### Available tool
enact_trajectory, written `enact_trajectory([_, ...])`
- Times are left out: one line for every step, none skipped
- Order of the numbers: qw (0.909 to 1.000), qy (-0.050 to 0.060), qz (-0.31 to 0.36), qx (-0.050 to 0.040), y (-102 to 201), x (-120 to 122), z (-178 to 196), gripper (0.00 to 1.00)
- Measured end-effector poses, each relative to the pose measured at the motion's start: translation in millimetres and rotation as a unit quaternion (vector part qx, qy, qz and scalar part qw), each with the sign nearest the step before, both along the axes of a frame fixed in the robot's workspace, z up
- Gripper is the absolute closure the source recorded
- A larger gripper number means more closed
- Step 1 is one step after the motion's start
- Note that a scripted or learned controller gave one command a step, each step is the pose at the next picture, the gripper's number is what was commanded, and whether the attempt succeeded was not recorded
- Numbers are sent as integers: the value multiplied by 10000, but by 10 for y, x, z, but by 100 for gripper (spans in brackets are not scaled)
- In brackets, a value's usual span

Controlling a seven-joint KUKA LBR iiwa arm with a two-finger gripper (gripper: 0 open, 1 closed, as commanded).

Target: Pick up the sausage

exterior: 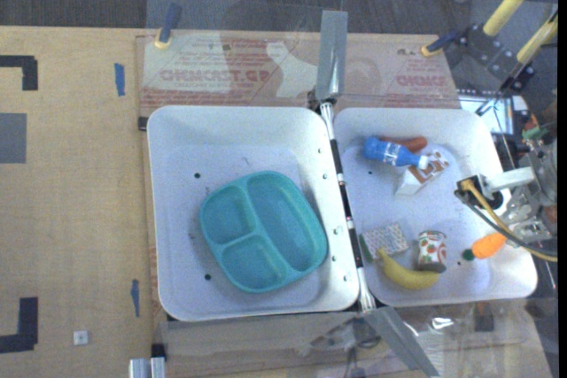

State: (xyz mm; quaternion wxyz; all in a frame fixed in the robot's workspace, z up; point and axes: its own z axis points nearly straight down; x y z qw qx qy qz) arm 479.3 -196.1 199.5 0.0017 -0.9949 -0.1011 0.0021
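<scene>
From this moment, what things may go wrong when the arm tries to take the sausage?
1. The sausage lies against the blue bottle, partly hidden behind it, so a grasp may catch the bottle instead.
2. The white carton sits close in front, leaving little room to come down.
3. The end effector is at the right bin's right edge, away from the sausage; the carrot is nearer.

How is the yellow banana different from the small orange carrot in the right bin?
The yellow banana is longer and curved; the small orange carrot is short and stubby. The banana lies near the front edge beside a small printed can, while the carrot sits by the right wall, close to the arm. Both lie in the right white bin.
</scene>
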Motion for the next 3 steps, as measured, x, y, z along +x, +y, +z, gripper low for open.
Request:
enact_trajectory([10000, -12, 5, -15, 134, 1, 212, 100])
enact_trajectory([10000, -35, 41, -12, 39, 14, -53, 100])
enact_trajectory([10000, -13, 29, -13, -67, 3, -47, 100])
